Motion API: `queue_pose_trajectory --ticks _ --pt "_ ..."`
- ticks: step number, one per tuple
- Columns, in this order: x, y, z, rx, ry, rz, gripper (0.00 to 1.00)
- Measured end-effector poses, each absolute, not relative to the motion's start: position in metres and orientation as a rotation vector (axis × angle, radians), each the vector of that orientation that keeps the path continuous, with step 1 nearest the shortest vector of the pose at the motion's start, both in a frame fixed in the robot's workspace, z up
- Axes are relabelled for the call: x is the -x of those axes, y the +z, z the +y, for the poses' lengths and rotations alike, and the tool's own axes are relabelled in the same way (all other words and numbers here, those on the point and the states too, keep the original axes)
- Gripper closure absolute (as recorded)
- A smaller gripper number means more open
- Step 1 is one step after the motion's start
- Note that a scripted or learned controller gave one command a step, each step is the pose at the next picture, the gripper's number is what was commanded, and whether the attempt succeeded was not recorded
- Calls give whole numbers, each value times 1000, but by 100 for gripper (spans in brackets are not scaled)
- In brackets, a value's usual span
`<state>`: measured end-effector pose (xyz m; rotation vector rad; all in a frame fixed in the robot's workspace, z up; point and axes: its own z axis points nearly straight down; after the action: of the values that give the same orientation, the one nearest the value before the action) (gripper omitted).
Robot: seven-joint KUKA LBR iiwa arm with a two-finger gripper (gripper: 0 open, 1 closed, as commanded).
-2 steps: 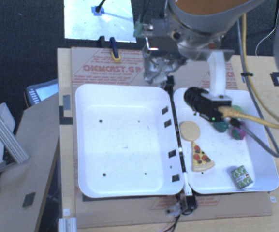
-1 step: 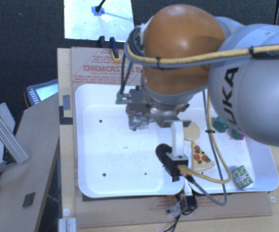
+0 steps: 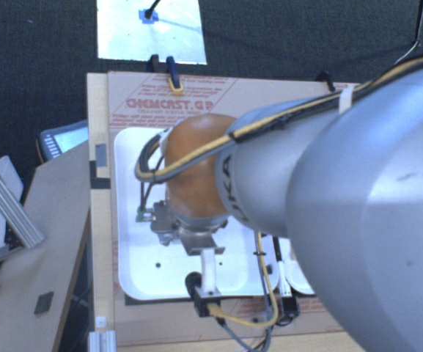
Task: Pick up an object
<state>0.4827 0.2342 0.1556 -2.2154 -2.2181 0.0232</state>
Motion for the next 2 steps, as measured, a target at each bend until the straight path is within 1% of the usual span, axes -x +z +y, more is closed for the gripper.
queue_pose_trajectory --ticks 1,2 --pt "-486 80 214 2222 3 -2219 100" --pt "-536 227 232 2222 -28 -2231 100"
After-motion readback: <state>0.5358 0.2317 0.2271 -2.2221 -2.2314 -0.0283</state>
